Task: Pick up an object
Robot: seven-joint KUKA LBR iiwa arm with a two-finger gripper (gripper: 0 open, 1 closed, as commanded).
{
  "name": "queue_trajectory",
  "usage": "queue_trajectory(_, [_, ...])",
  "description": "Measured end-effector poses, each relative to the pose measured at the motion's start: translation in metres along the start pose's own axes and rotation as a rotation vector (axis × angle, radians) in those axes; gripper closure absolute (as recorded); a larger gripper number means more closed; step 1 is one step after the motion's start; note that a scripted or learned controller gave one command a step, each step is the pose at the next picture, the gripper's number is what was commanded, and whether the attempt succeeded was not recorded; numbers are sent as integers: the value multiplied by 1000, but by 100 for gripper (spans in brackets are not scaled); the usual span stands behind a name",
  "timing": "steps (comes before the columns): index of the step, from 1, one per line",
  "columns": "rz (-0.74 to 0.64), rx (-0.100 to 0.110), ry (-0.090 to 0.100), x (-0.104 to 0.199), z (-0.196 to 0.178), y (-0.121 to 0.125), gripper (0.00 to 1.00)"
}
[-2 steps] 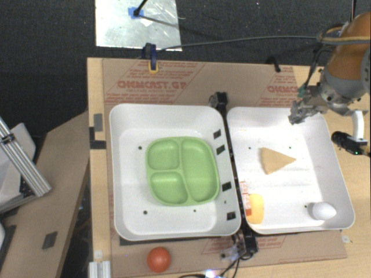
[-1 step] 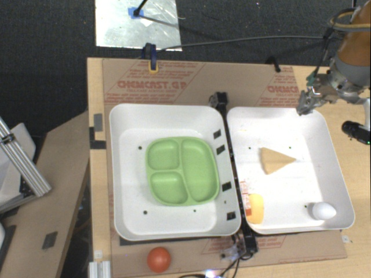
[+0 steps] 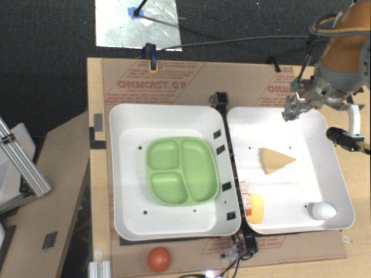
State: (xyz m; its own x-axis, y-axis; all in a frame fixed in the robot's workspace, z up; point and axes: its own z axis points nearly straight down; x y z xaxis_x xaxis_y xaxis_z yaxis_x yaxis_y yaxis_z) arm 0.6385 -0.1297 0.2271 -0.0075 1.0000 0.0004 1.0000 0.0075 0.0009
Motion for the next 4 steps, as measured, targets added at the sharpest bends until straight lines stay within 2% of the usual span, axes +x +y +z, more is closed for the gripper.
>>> queue_trajectory(1, [-1, 1, 1, 48, 10, -13, 100])
queue_trajectory(2, [-2, 1, 2, 109, 10, -27, 100])
queue_trajectory(4, [-2, 1, 1, 217, -8, -62, 100])
